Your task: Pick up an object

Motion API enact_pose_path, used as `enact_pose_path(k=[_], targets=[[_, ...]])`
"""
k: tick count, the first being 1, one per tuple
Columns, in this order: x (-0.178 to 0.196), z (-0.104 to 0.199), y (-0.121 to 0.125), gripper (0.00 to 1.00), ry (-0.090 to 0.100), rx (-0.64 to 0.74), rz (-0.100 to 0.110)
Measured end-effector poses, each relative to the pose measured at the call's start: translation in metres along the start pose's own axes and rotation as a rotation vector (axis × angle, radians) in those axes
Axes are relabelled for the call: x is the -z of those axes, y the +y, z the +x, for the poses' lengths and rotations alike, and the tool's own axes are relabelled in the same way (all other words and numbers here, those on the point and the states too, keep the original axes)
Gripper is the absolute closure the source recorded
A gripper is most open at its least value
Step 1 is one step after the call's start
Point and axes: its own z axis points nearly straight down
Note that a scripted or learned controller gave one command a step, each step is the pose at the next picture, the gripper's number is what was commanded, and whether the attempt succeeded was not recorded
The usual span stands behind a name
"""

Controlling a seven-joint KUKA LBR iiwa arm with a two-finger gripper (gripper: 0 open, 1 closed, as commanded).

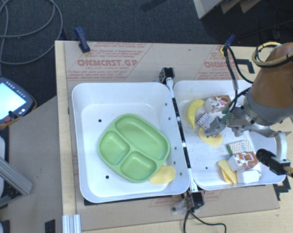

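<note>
The hand [215, 126] is down by the banana [194, 112], reaching for something. Whether it is wide or narrow, nobody can tell. Next it must squeeze and lift.

Both bins [88, 106] are seen as smooth white plastic with a slight gloss. The green tray [132, 147] looks like matt moulded plastic. The bench [112, 59] is covered in printed brown paper. The cartons [243, 155] appear as printed card. The arm [275, 89] shows a smooth orange band.
</note>
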Motion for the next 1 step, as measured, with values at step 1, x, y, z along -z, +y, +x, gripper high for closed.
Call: enact_pose_path(k=[1], targets=[[-0.1020, -0.0168, 0.0313, 0.00, -0.001, 0.000, -0.001]])
